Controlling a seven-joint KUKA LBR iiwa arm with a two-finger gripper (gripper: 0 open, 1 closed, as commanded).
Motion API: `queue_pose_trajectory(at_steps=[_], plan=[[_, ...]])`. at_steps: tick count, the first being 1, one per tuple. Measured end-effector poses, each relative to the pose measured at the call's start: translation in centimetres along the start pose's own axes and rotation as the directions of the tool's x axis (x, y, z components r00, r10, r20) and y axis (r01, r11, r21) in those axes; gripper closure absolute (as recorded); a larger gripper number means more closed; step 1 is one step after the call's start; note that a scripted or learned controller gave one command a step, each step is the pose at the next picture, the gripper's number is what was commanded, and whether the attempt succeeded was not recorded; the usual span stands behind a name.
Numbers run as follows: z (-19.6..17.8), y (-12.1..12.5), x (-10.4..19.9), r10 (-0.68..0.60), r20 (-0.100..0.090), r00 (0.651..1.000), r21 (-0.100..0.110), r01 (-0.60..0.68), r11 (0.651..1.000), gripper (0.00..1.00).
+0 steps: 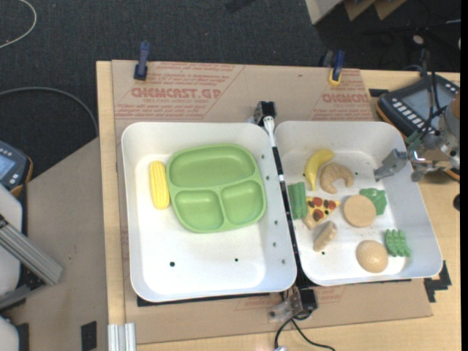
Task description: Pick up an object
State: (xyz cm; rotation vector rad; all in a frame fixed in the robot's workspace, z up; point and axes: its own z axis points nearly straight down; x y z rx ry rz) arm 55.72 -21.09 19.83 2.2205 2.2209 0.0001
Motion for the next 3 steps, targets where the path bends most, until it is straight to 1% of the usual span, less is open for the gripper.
queue_pose_trajectory(at_steps=[1,2,3], plan=[[6.6,-4.3,8.9,-0.004,-0.006,1.0,0.008,0.004,1.0,0.0],[1.1,-7.9,15.9,-0.005,-0.004,1.0,0.003,0.005,1.0,0.0],[0.3,-7.8,11.5,0.004,0.002,1.0,-0.001,-0.004,1.0,0.0]])
